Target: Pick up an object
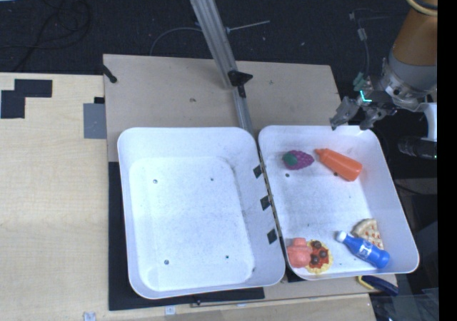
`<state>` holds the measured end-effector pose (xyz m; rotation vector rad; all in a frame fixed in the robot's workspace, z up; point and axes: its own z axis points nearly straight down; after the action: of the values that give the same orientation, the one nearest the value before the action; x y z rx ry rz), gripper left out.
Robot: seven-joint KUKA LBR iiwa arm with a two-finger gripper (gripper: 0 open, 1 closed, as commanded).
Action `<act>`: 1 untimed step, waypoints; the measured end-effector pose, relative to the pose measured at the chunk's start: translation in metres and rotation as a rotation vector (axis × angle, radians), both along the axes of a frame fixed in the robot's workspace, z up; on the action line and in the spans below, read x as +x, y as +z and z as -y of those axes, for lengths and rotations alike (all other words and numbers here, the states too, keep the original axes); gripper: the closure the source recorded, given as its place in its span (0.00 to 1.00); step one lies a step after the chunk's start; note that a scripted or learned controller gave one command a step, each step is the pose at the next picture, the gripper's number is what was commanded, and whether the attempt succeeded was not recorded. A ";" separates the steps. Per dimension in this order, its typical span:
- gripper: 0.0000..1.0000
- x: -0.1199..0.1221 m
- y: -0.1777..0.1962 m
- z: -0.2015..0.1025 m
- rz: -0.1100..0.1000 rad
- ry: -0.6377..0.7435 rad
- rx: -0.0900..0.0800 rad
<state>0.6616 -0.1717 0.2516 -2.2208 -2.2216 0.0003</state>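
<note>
The right bin [389, 170] holds a toy orange carrot [339, 163] near its far edge and a purple-and-green toy [298, 160] to the carrot's left. At its near edge lie a blue bottle [364, 250], a waffle-like piece [369, 231] and a red-and-yellow food toy [310, 254]. My gripper [355, 114] hangs just beyond the bin's far right corner, above and right of the carrot, with nothing visibly in it. Its fingers look spread apart.
The left bin [139, 145] sits beside the right one, joined by black clips [265, 202]. An aluminium rail [220, 45] slants up from between the bins. Cables lie on the dark floor behind the bench.
</note>
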 end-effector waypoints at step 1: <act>0.00 0.000 0.000 0.000 0.000 0.000 0.000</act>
<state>0.6616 -0.1717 0.2515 -2.2207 -2.2215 0.0004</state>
